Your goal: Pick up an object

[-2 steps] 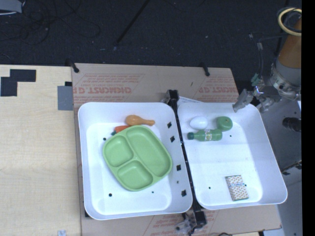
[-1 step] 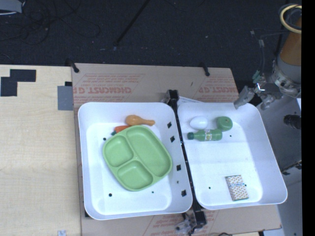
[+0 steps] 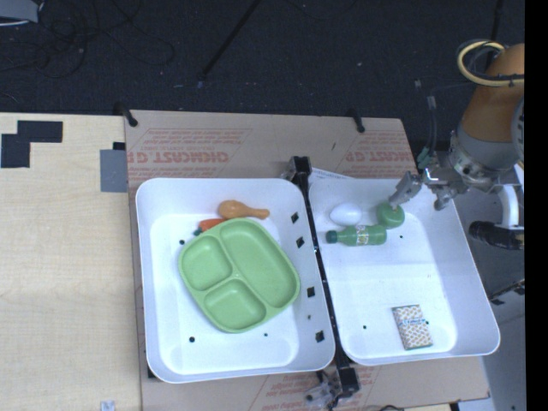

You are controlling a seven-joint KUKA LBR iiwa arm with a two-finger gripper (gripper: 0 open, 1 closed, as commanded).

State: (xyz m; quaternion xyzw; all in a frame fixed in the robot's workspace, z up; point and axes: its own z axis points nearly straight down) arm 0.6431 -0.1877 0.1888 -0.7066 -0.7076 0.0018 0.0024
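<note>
1. My claw [image 3: 425, 187] hangs over the far right corner of the right bin [image 3: 445, 268], with my grey wrist and orange band behind it at the view's right. The two fingers look spread apart, one reaching left toward the bin's inside and one nearer the rim, and nothing sits between them.

2. The thing I would go for is the green bottle [image 3: 360, 235]. It lies on its side in the far part of the right bin, down and to the left of my claw, near but apart from it.

3. Its long axis runs roughly left to right across the bin, cap end to the left (I judge that from the narrowing there). My fingers would need to straddle it across that axis.

4. Crowding matters: a white egg-shaped object [image 3: 346, 214] lies just beyond the bottle, and a rounded green piece [image 3: 391, 215] sits at the bottle's right end, closest to my claw. I cannot tell whether they touch.

5. The bottle looks like smooth, glossy plastic with a paper label, so round and likely to roll or slip.

6. Elsewhere: a small flat patterned packet [image 3: 412, 326] lies near the front of the right bin; the left bin [image 3: 163, 315] holds a matte green divided tray [image 3: 238, 273] and an orange drumstick-shaped toy [image 3: 241, 210] behind it.
</note>
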